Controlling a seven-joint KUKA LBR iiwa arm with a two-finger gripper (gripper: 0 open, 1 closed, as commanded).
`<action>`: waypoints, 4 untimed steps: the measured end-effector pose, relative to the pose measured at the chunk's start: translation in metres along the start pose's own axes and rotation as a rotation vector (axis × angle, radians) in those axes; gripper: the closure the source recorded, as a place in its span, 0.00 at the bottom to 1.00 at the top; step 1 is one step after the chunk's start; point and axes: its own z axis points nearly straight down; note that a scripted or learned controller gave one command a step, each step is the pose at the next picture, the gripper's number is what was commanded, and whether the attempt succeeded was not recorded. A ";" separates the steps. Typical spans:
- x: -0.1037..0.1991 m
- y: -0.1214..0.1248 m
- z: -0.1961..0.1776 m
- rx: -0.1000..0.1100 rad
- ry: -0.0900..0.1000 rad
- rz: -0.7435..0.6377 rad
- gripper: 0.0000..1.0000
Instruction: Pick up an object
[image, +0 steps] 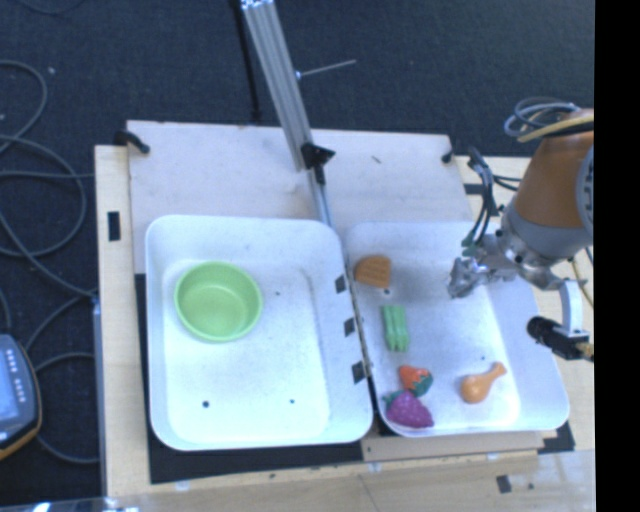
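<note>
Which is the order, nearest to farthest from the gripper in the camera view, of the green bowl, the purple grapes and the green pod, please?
From the gripper, in the right bin:
1. Green pod, same bin, just left of and below the gripper.
2. Purple grapes, at that bin's near edge, lower left.
3. Green bowl, across in the left bin, plainly the farthest.

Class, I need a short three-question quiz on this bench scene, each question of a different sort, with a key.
1. True or false: the green bowl sits in the left bin.
2. Which toy lies nearest the end effector? A) purple grapes B) orange drumstick C) green bowl
3. Fill in: the green pod lies in the ___ bin.

Key: 1 true; 2 B; 3 right.
</note>
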 end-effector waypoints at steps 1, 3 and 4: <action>0.001 0.008 -0.046 0.002 0.000 0.000 1.00; 0.042 0.000 -0.100 0.007 0.002 -0.003 1.00; 0.089 -0.001 -0.098 0.007 0.002 -0.003 1.00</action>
